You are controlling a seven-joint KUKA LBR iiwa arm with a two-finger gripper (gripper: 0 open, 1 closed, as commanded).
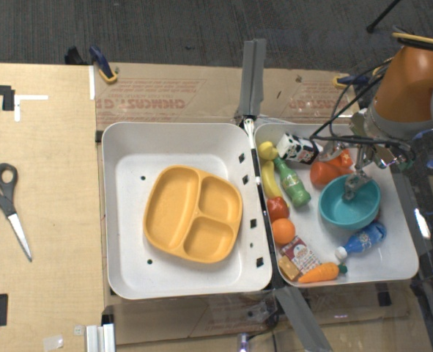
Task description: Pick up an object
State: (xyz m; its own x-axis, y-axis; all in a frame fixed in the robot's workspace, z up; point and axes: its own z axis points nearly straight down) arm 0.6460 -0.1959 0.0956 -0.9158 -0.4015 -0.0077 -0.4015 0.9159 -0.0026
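My gripper [355,185] hangs low over the right bin [399,266], its tip inside the far rim of a teal bowl [348,210]. Just left of it lies a red-orange object [327,171], with a black-and-white cow toy [298,149] behind that. A green bottle [292,183] and a yellow banana [269,173] lie along the bin's left side. Below them are a red tomato [277,208], an orange [283,230], a snack packet [298,259] and a carrot [319,273]. A blue bottle [364,239] lies in front of the bowl.
The left bin [121,270] holds a yellow divided plate [194,213]. A grey divider [253,86] rises between the bins at the back. Scissors [9,207] lie on the bench far left, and a blue clamp [102,63] sits at the back.
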